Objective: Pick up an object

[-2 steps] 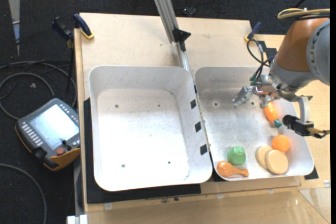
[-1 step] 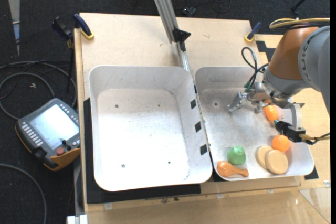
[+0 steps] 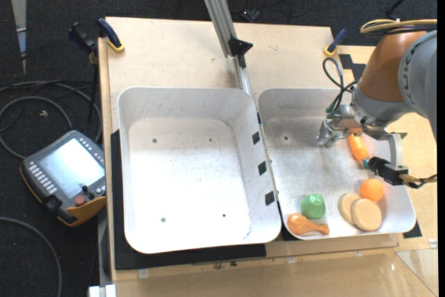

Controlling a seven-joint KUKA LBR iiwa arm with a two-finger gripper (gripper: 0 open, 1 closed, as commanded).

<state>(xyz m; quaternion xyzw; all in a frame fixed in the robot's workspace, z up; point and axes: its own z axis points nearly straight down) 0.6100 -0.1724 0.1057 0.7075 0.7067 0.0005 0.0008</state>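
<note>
My gripper (image 3: 326, 136) hangs low over the right bin (image 3: 292, 104), near its middle, with the grey arm and orange band rising to the right. Just right of it lies a small orange carrot-shaped piece (image 3: 357, 147), close to the gripper but apart from it. Along the bin's near side sit an orange ball (image 3: 372, 190), two tan round pieces (image 3: 361, 211), a green piece (image 3: 313, 205) and an orange pear-shaped piece (image 3: 306, 224).
The left bin (image 3: 139, 108) adjoins the right one along a shared wall with black clips (image 3: 263, 167). A slanted metal bar (image 3: 219, 3) crosses the bench's far side. A teach pendant (image 3: 62, 176) lies on the floor to the left.
</note>
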